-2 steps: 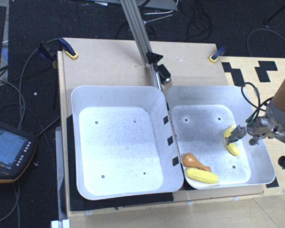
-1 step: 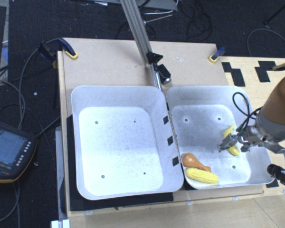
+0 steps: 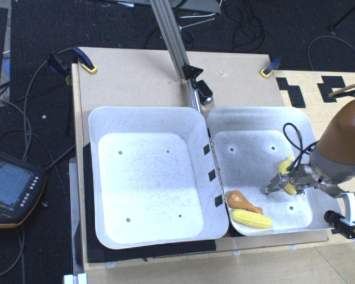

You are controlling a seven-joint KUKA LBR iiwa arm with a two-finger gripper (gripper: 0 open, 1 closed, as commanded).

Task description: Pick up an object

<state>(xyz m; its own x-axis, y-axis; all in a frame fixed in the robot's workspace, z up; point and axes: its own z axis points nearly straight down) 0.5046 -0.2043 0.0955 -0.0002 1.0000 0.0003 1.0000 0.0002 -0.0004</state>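
A: What do you see, largest first?
B: Beige tabletop (image 3: 142, 78); left white bin (image 3: 148, 176); right white bin (image 3: 248, 141), where your grey arm's gripper (image 3: 282, 184) sits low.

A: And the objects?
B: Yellow corn cob (image 3: 252, 219) touching an orange drumstick-shaped toy (image 3: 241, 200) at the front edge. A small yellow piece (image 3: 287, 166) sits at the fingers; their state you cannot tell.

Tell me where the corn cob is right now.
The corn cob lies at the right bin's front-left corner, just below the orange drumstick-shaped toy.
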